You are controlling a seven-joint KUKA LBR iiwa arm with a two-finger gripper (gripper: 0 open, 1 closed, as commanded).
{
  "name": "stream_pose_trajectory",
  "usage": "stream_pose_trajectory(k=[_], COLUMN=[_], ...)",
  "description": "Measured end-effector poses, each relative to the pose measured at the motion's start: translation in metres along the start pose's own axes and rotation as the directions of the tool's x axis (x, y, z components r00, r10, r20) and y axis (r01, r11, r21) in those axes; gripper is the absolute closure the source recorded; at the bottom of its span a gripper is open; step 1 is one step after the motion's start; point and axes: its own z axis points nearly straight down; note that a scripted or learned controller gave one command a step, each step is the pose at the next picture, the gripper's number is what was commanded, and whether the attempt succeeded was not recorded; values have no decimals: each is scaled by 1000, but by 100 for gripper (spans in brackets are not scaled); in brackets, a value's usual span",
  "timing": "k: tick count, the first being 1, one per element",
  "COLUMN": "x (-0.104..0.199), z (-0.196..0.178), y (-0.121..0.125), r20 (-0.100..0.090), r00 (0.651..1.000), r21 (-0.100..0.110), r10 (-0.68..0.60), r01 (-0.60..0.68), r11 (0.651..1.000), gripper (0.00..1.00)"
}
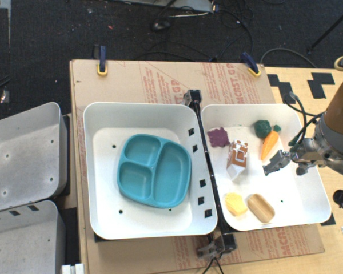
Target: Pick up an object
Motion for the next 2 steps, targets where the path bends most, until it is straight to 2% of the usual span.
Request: stream_pose_trajectory(k=[1,2], x=[0,0], z=[-4,39], y=[2,6], r20=[2,1], r00=[1000,1000], r21=[-9,-6], r10=[-3,-1], r01=[3,1], r11=[1000,1000], gripper=[0,0])
